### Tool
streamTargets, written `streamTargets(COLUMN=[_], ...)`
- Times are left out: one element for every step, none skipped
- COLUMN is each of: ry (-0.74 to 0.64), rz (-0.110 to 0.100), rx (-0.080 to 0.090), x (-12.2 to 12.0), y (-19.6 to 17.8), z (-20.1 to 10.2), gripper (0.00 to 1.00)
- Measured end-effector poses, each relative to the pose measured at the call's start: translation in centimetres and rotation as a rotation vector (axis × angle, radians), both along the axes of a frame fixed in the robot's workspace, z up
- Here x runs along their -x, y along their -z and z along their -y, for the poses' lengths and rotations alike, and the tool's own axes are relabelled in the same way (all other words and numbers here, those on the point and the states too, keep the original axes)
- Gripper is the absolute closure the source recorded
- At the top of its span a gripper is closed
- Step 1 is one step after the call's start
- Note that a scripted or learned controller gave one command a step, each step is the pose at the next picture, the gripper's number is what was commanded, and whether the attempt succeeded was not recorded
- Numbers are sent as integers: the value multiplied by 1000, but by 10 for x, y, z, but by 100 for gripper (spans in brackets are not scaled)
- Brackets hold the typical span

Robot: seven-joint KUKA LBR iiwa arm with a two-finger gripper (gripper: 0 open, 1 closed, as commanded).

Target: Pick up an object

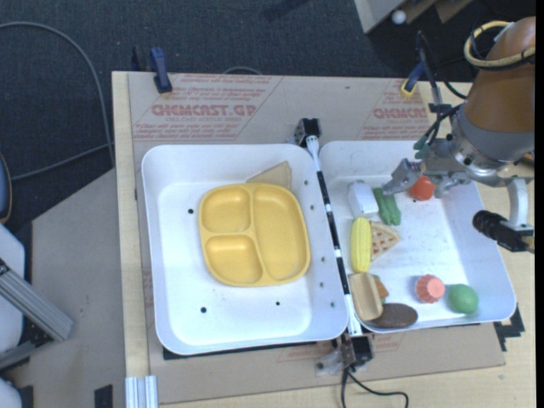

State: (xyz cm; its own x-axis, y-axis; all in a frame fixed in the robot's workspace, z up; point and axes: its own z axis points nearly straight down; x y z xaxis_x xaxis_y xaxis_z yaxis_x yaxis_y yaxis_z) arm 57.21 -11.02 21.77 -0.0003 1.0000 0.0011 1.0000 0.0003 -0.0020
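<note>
**Gripper low over the back of the right bin, beside the red piece**

Arm [497, 100] comes in from the right, orange band uppermost, wrist bent down over the far part of the right bin [489, 266]. Gripper [406, 181] sits at that bin's back left area. Cannot tell whether it is wide or narrow; the grey metal parts overlap and nothing can be made out between them.

Things near the gripper:
- Red-orange piece [422, 189], just beside the gripper on its right, partly covered by the wrist hardware. Touching or not: cannot tell.
- Green stick [389, 206], just below the gripper, lying at a slant on the bin floor.
- White block [364, 199], left of the green stick, near the bin's left wall.

Further toward the front of the same bin, well apart from the gripper:
- Corn cob [360, 243], upright in the view, touching a waffle-patterned wedge [383, 240] on its right.
- Bread slice [367, 295] and a dark brown oval [394, 315] at the front left corner, overlapping.
- Pink-orange lump [430, 289] and green ball [462, 298], side by side near the front right.

Left bin [170, 228]: yellow three-part plate [253, 233] in the middle, a tan wedge [272, 175] tucked behind its far edge.
</note>
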Motion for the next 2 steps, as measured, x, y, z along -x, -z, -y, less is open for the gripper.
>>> streamTargets(ry=[1,1], rz=[0,-1], rx=[0,0], x=[-4,20], y=[122,134], z=[-11,-19], gripper=[0,0])
